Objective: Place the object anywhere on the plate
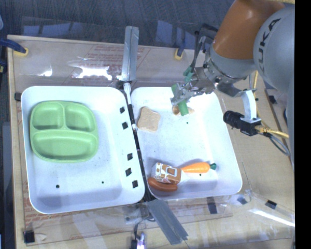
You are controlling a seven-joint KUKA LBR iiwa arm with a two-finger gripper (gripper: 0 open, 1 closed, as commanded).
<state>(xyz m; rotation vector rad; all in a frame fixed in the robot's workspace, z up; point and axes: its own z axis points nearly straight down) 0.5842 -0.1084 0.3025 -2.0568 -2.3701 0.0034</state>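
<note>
Two white bins sit side by side on the bench, with a grey divider strip [130,56] running up between them.

Left bin [67,191]: holds a green plate [64,130] with three compartments, two small ones at the top and one long one below. The plate lies in the upper left part of the bin. Its compartments are bare.

Right bin [217,139]: a tan bread slice [148,119] lies flat near the upper left corner, close to the divider. At the lower edge a small brown and white carton [167,173] rests against a reddish brown piece [163,185], touching it. Just to the right of these lies a carrot [197,167], orange, with its green tip pointing right. The carrot's left end is at or touching the carton.

Arm [249,30]: reaches in from the right, wrist over the upper edge of the right bin. The gripper [181,104] is low over the upper middle of that bin, right of the bread and apart from it. Green finger parts show at the tip, and a small orange-tan bit sits right at the fingertips. Whether it is held cannot be told; the jaw opening cannot be read from this angle either.

All loose objects lie in the right bin, well apart from the plate.
</note>
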